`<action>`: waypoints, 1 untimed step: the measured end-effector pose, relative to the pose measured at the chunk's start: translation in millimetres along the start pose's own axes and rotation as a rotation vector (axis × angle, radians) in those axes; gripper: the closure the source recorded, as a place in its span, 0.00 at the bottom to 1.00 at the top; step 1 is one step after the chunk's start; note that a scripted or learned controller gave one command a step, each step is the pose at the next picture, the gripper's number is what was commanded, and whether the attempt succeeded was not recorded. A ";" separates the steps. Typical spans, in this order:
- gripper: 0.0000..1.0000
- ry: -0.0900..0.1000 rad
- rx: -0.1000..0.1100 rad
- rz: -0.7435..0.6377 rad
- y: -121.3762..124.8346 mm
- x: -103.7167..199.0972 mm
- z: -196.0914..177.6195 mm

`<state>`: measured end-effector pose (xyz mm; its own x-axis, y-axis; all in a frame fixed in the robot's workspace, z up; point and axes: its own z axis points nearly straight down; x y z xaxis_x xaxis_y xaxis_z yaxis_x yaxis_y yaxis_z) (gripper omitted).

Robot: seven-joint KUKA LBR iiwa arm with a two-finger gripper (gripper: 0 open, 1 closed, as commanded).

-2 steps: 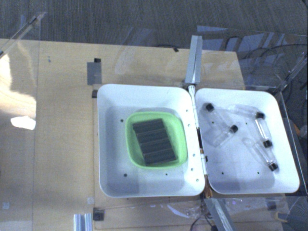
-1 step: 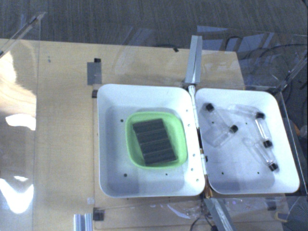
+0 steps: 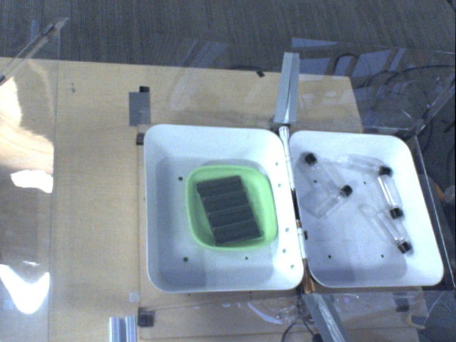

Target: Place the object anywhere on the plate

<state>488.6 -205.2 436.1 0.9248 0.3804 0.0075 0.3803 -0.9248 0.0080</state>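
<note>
A light wooden worktop (image 3: 78, 212) is carrying two shallow white bins side by side, their inner rims touching along a seam in the middle. The left bin (image 3: 160, 205) is holding a green square plate (image 3: 196, 191) with rounded corners, sitting roughly in the middle of the bin floor, and a dark ridged rectangular block (image 3: 228, 209) is lying flat on that plate, turned slightly off the plate's edges and sitting inside its rim. The right bin (image 3: 356, 262) is holding several clear plastic vials with black caps (image 3: 388, 187), lying on their sides and scattered across the upper and right parts of the bin floor, some near one another and some apart. A grey metal bar (image 3: 288, 87) is standing behind the seam between the bins. The end effector's state cannot be told from this view.
</note>
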 end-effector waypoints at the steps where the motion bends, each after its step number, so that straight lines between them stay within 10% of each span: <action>1: 0.00 0.000 0.000 0.088 0.0 0.0 -0.1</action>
<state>488.6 -205.2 436.2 0.9548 0.2972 0.0086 0.2972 -0.9548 0.0074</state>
